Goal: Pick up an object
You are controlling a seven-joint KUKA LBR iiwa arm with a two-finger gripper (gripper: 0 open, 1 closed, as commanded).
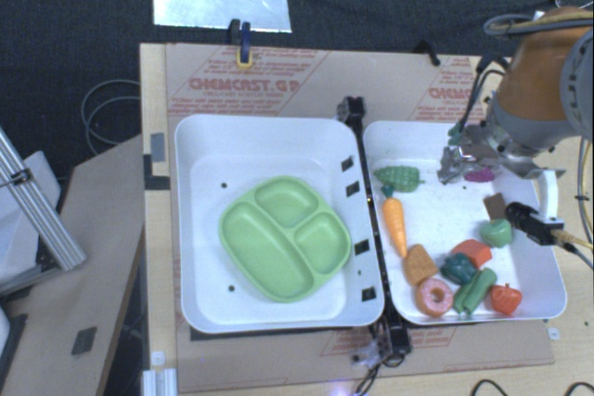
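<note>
Scanning left to right: left bin [195,199] holds a green divided plate [284,238], not near the tool. Right bin [543,292] holds the toys: green leafy veg [397,177] at upper left, carrot [394,225] below it w/ long axis running roughly top to bottom of the view, then a cluster at the near edge incl. pink donut [433,296], cucumber [474,289] and a red piece [506,299].

Gripper [457,164] sits over the upper part of the right bin, low, w/ nothing visible between its tips; can't tell how wide it's set. A pink-purple item [480,174] lies just beside it on the right, partly hidden under the wrist.

Key relation: leafy veg is left of the gripper & close, likely the nearest clear pick; the carrot is further left & nearer the camera, so probably needs a grasp across its narrow width.
</note>
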